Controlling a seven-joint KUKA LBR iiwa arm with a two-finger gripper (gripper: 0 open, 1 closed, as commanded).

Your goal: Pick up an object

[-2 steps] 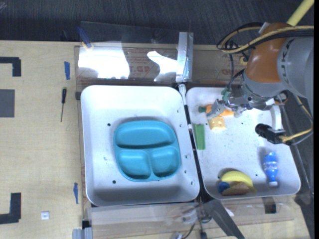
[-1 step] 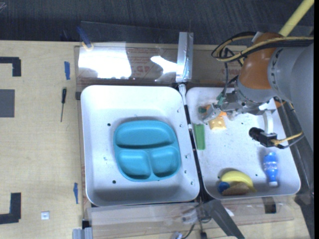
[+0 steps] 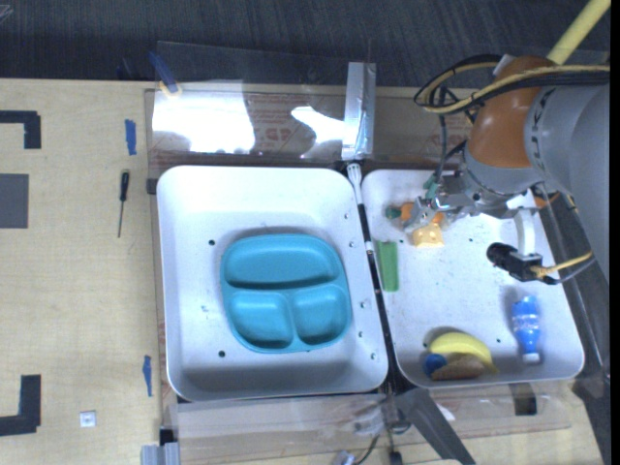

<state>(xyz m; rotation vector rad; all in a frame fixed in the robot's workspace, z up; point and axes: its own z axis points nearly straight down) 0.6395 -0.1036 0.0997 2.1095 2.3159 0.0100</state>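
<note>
Here arm (image 3: 542, 134) reaches in from right, claw (image 3: 438, 201) low over orange object (image 3: 427, 232) near right bin's (image 3: 572, 356) back-left corner; claw state unclear; bin's middle open.

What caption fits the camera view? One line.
Arm's tool low in right bin near small items; banana, bottle nearby; blue tray in left bin.
</note>
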